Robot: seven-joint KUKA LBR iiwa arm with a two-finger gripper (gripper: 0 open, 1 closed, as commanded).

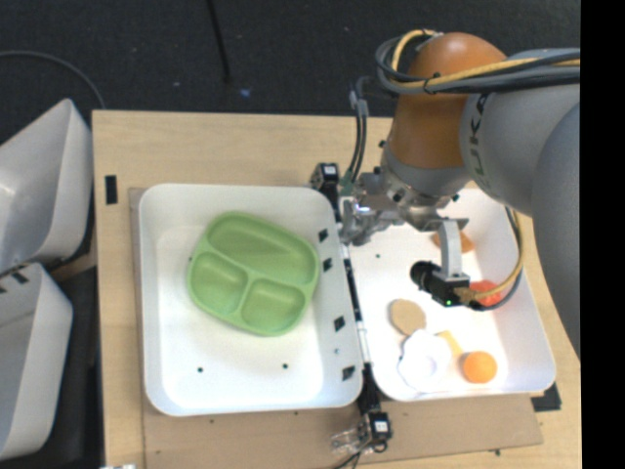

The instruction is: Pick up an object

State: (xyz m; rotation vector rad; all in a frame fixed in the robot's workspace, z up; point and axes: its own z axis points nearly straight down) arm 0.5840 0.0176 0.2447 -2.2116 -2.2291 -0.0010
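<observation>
My gripper hangs below the orange wrist band at the near-left edge of the right bin, close to the divider between the bins. In the right bin lie a tan oval piece, a white round object, an orange ball and a small yellow piece. They sit toward the bin's front, apart from the gripper. An orange-red object lies further right, and another orange piece peeks out beside the arm. Nothing shows under the gripper.
The left bin holds a green divided plate near its middle. The arm's big grey body covers the back right of the right bin. White containers stand off the bench at the far left.
</observation>
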